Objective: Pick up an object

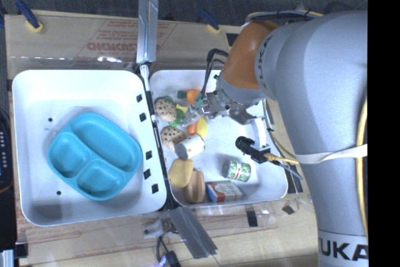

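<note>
My gripper [202, 105] reaches down into the upper left part of the right bin [272, 179], over a heap of small toy foods. Just beside it lie an orange piece [192, 95], a green piece [181, 111] and a yellow-orange piece [200, 127]. Two speckled cookies [165, 109] [170, 134] lie to its left by the bin wall. The wrist hides whatever sits directly under the gripper.
Lower in the right bin are a white cup [191, 146], a yellow round thing [181, 172], a brown bread piece [197, 186], a green can [239, 171] and a small box [224, 191]. The left bin [37, 97] holds a blue divided plate [94, 155].
</note>
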Available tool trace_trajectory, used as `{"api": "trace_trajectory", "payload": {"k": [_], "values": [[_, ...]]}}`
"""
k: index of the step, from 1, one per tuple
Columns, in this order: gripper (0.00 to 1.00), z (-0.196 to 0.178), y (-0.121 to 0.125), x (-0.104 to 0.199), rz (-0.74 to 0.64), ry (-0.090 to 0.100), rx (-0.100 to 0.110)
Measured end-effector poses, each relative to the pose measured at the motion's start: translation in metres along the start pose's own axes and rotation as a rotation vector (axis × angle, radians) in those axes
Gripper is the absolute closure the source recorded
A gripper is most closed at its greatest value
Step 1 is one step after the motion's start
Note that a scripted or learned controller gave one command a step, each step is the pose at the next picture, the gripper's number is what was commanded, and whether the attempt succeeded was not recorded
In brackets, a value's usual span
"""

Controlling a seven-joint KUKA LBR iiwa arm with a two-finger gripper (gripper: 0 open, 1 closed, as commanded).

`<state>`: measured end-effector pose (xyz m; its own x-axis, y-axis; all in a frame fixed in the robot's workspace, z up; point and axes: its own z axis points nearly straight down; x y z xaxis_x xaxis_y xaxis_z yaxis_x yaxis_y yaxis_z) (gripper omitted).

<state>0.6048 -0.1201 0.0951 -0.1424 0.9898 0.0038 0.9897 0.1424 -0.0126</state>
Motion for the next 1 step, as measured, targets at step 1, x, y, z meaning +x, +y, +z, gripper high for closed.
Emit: {"api": "trace_trajectory", "payload": {"k": [1], "values": [[1.0,-0.1033,0.0159,0.0349,0.141,-0.002,-0.009]]}}
